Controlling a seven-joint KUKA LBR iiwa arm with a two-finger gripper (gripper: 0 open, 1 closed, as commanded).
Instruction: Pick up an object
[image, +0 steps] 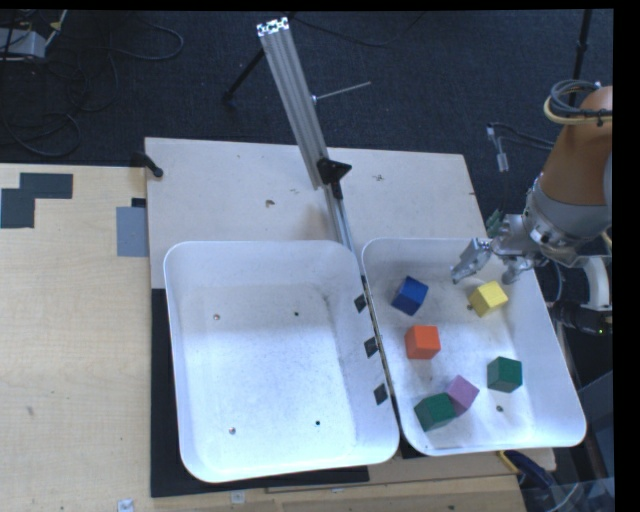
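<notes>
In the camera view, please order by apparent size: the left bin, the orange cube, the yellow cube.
1. left bin, by far the largest.
2 and 3. orange cube and yellow cube: they look nearly alike, so I would not rank them. The yellow cube lies just below the gripper.

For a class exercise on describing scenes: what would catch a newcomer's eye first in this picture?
First, the bright blocks in the right bin: a blue block, an orange block, a yellow block, a purple block and two green ones. Next, the robot's hand hovers above the bin's far end, close to the yellow block. The left bin sits beside it.
</notes>
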